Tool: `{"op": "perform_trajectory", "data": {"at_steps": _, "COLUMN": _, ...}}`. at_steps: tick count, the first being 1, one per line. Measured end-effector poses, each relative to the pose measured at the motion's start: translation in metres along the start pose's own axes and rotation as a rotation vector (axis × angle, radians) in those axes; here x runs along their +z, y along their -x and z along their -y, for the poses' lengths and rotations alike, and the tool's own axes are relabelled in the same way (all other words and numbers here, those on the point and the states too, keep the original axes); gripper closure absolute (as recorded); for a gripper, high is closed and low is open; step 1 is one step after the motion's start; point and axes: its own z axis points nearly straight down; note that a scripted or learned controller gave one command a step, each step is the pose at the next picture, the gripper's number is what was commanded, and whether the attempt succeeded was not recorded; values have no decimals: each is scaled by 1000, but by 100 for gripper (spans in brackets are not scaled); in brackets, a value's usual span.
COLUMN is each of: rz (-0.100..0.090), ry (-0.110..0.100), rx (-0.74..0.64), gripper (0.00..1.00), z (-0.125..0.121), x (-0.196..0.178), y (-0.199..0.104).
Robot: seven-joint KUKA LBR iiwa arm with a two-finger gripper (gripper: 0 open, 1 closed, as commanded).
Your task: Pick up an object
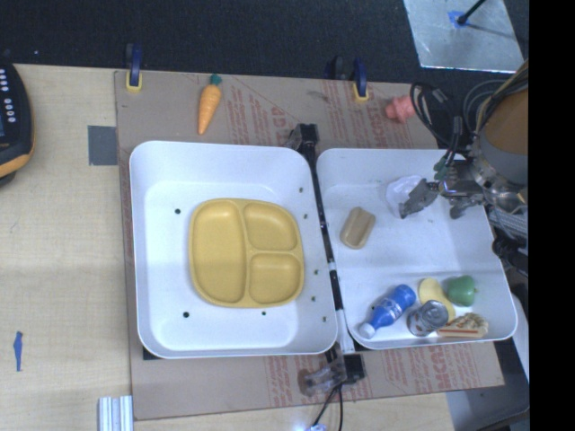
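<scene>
A: What is in the left bin [148,241]?

B: A yellow plate [245,251] with three parts. It lies in the middle of that bin. Nothing sits on it.

A: And the right bin [377,164]?

B: Start at its left side. A small tan block [358,228] lies there alone, with bare white floor all around it. Its long side runs from the front of the surface toward the back, tipped a little to the right.

A: What is along the front edge of that bin?

B: A small heap. From left to right: a blue bottle [388,310], a yellow thing [435,290], a silver can [429,318], a green ball-like thing [461,288], and a flat slice like pizza [463,328]. They touch or nearly touch each other.

A: Where is the end effector [429,196]?

B: At the back right part of the right bin, near something white and crumpled [402,189]. Its dark fingers are spread apart, with nothing between them. So it is open and holds nothing.

A: Which thing is best to pick up?

B: I think the tan block. It lies to the left of the end effector and a bit nearer the front edge. It is close by, but they do not touch.

A: Why not the heap?

B: The things there are crowded, so the fingers could bump a neighbor. The block has room on both sides. The fingers should close across its short side.
</scene>
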Motion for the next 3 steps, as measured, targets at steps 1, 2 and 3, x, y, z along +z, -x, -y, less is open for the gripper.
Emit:
{"op": "perform_trajectory", "data": {"at_steps": 1, "rz": -1, "ry": -3, "rx": -7, "gripper": 0, "z": -47, "x": 105, "y": -59}}
{"op": "perform_trajectory", "data": {"at_steps": 2, "rz": 0, "ry": -4, "rx": 2, "gripper": 0, "z": -29, "x": 106, "y": -62}}
{"op": "perform_trajectory", "data": {"at_steps": 3, "rz": 1, "ry": -3, "rx": 2, "gripper": 100, "z": -30, "x": 95, "y": -61}}
